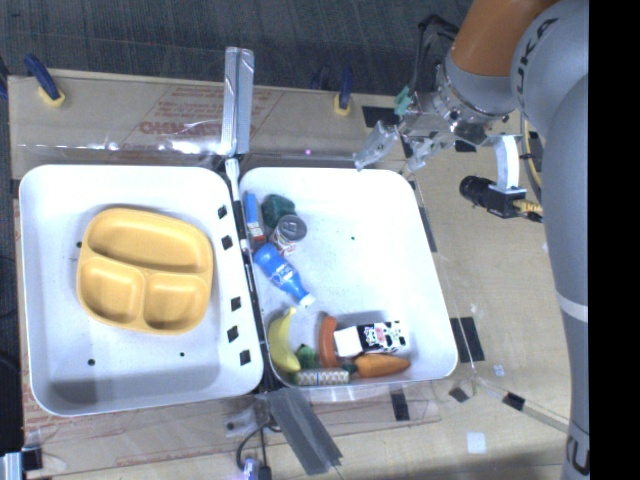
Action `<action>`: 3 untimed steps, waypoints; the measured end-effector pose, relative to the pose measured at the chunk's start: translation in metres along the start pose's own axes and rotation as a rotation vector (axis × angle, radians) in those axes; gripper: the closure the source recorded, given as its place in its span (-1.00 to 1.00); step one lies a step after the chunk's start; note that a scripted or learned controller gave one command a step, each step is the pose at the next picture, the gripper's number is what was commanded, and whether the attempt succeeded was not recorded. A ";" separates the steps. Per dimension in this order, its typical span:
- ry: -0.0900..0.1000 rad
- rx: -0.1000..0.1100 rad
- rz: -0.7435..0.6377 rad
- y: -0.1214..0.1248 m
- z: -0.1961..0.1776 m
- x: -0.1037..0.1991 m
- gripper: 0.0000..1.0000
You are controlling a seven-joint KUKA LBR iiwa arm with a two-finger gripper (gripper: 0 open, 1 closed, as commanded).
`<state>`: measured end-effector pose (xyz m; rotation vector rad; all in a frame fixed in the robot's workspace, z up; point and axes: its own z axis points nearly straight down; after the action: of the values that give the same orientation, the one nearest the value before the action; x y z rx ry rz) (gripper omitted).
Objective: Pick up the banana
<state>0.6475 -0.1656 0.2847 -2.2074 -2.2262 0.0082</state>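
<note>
1. Grey arm (560,138) with orange band, entering from the right and cut off at the top and right edges.
2. Wooden bench (490,298) under two white bins, with clear sheeting over its far part, blue clamps at the far edge, dark floor beyond.
3. Left bin (40,268), holding a yellow divided tray (145,268) in its middle.
4. Right bin (400,268), cluttered along its left wall and near edge, bare white toward the right.
5. Gripper (385,148), hanging over the far rim of the right bin, well apart from the clutter. Fingers pale and blurred against the sheeting; seemingly a little apart with nothing between them, though hard to make out.
6. Blue bottle (280,273), lying tilted beside the left wall, near of a metal can (290,229) and a dark green lump (277,206).
7. Banana (281,341), in the near left corner of the right bin, curved along the left wall, touching nothing of the gripper.
8. Two orange carrots: one upright (327,339) just right of the banana, one lying flat (382,365) at the near edge.
9. Small black-and-white box (372,337) between the carrots; markings too small to read.
10. Green patterned item (322,377) at the near rim, partly hidden, identity unclear.
</note>
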 end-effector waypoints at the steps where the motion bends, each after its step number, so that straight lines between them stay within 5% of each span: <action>1: 0.000 -0.001 -0.366 0.010 0.018 0.040 -1.00; 2: -0.002 -0.002 -0.372 0.010 0.061 0.049 -1.00; 3: 0.000 -0.001 -0.374 -0.082 0.153 0.062 -1.00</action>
<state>0.5636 -0.1039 0.1320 -1.7550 -2.5975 0.0050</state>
